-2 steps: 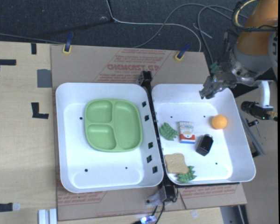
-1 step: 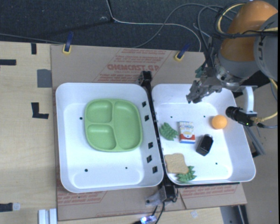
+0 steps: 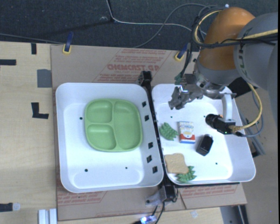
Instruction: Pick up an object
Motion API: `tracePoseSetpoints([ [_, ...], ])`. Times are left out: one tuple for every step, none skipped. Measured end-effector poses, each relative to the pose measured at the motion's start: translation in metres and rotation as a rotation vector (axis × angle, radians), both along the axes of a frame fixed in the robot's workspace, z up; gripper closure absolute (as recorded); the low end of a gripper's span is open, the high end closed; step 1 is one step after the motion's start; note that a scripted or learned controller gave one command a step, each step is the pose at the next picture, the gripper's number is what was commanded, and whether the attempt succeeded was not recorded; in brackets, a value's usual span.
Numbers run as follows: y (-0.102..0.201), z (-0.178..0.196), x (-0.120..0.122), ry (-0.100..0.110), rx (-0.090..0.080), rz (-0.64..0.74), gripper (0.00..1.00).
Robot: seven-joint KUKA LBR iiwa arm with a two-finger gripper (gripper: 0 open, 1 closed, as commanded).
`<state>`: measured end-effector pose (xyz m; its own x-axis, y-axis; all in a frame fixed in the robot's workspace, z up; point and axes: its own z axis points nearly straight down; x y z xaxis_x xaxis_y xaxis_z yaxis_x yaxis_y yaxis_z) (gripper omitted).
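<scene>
Objects for picking sit in the right bin (image 3: 233, 169), all below the hand (image 3: 178, 101) in the frame. Hand is dark metal, hanging over the bin's upper-left area, nothing visible between its fingers. Fingers blur into one dark cluster, so I cannot tell if they are spread or pressed together.

Nearest the hand: a green leafy piece (image 3: 168, 131), crinkled edge, just below it. Beside that, a small box (image 3: 186, 131), flat rectangular carton, white with blue and red-orange print; print too small to read. Further below and right of the hand: a black block (image 3: 205, 144), matte, rounded corners, lying tilted. Farthest below: a tan slice (image 3: 176, 162), squarish, bread-like matte surface, touching a second green leafy piece (image 3: 188, 174) at the bin's near rim. What the leafy pieces are made of is unclear.

A black cylindrical part (image 3: 219, 123) on a white bracket hangs off the arm, right of the hand, over the bin floor. Yellow and grey cables loop around the orange band.

Left bin (image 3: 70, 125), well left of the hand, is smooth white plastic, shallow, rounded corners. It holds a green tray (image 3: 114, 125), glossy, rounded square, split into three compartments.

Bins rest on a cardboard sheet (image 3: 130, 64) with red print, partly covered by them, laid on the pale wood bench (image 3: 14, 134). Arm's upper part is cut off at the right edge.
</scene>
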<state>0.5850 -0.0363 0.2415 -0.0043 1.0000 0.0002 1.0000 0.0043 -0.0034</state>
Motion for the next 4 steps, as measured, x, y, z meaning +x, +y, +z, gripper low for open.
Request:
tracePoseSetpoints([
  [0.044, -0.014, -0.019, 0.001, 0.000, 0.000, 1.00],
  [0.085, -0.015, -0.046, 0.000, -0.001, -0.002, 1.00],
  [0.132, -0.007, -0.064, -0.001, 0.001, 0.002, 1.00],
  [0.130, -0.007, -0.063, -0.001, -0.001, -0.002, 0.00],
])
